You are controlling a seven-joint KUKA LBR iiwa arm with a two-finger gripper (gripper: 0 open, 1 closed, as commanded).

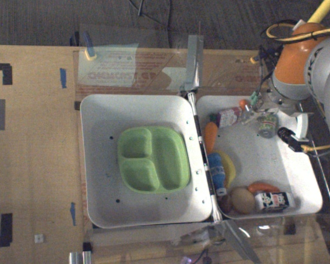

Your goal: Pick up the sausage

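The sausage (263, 187) lies in the right bin (302, 175), near its front edge. It is a short reddish-orange link, lying crosswise, partly tucked behind a small carton (273, 201) and just right of a round brown potato (242, 199). The arm reaches in at the bin's far right corner, and its gripper (259, 104) sits low beside a clear jar (268, 124) and a pink-labelled bottle (229, 117) — well apart from the sausage. Its jaws are too blurred to tell whether they stand wide or narrow. A carrot (210, 136), a blue bottle (216, 172) and a banana (229, 166) lie along the bin's left wall. The left bin (99, 120) holds a green divided plate (153, 159).
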